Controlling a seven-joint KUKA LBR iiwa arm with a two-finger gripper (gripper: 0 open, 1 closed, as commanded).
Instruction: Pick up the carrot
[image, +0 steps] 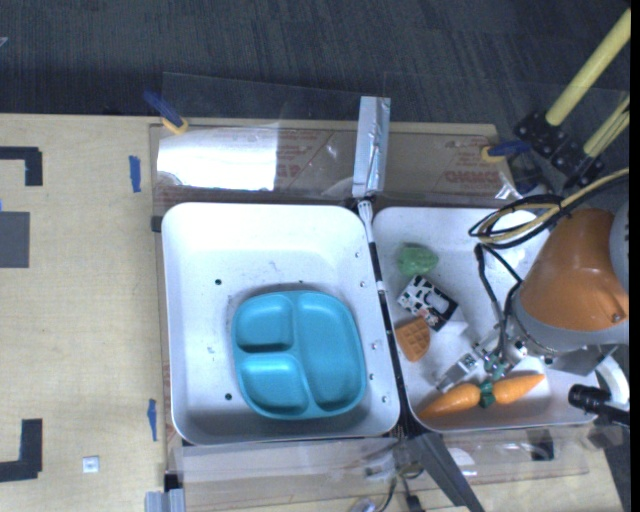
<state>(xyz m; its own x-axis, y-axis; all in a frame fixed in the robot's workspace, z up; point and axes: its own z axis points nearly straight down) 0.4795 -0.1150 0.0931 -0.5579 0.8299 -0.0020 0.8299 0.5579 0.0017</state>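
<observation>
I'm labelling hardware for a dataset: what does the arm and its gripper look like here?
The arm is grey with a broad, rounded orange band above the wrist. Black cables loop beside it. The gripper is small and metallic, silver-grey, with some black parts.

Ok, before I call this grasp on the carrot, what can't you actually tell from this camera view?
- Gripper: it sits over the carrot, but the wrist and cables crowd it, so whether it has a grip is unclear.
- Carrot's middle: covered by the gripper.
- Right bin: its right part lies under the arm.
- Black-and-white item: too small to identify.
</observation>
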